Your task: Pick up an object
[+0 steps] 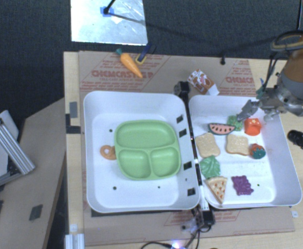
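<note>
The pincer (256, 109) hangs low over the far right corner of the right bin (284, 162), and I cannot tell how it is set; nothing shows in its grasp.

Nearest to it, just below and touching its shadow, sits an orange block-shaped toy (252, 126), which looks like the likeliest target. Judging by its look, it is light moulded plastic, stiff and smooth, so somewhat slippery; a hold across its two flatter sides should serve best. Just left of the pincer lies a green leafy piece (236, 122), and beside that a watermelon slice (221, 128), thin and flat, hard to get under.

Further down from the pincer come a slice of bread (238, 145), a red tomato-like toy (257, 151) and a second pale bread-like piece (207, 144). Beyond those lie a crinkled green leaf (210, 166), purple grapes (242, 184) with a knobbly surface, and a pizza wedge (217, 188).

Far to the pincer's left, the left bin (97, 139) holds a glossy green divided plate (147, 148) and a small pretzel (108, 152). Outside the bins on the cardboard rest a wrapped snack (201, 81) and an orange carrot (130, 64).
</note>
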`<state>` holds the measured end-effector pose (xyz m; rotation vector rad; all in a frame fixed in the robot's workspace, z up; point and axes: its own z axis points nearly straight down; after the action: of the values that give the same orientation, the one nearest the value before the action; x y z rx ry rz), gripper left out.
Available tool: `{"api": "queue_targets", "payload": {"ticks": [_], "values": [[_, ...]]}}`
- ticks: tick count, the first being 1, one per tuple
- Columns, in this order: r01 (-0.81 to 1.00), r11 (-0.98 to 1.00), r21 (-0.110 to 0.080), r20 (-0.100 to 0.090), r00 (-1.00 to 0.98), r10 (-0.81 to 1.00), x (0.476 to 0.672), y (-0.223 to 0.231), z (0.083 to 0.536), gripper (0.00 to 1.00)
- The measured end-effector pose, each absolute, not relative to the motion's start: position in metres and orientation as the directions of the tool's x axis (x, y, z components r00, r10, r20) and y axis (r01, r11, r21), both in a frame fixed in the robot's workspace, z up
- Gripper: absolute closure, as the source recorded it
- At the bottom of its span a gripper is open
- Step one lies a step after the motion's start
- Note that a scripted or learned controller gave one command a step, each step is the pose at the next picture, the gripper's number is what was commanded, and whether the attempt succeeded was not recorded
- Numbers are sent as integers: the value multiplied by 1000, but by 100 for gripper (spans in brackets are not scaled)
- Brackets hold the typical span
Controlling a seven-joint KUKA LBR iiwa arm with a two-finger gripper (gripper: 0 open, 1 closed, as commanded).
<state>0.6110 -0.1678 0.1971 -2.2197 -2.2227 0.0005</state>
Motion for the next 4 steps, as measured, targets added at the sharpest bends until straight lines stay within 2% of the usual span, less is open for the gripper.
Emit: {"api": "queue_targets", "payload": {"ticks": [1, 2, 3, 4], "values": [[1000, 1, 0, 0, -1, 1000, 606, -162, 153, 0], [1000, 1, -2, 1, -1, 1000, 606, -163, 90, 0], [1000, 0, 1, 0, 0, 1000, 607, -163, 85, 0], [1000, 0, 5, -1, 0, 1000, 608, -163, 96, 100]]}}
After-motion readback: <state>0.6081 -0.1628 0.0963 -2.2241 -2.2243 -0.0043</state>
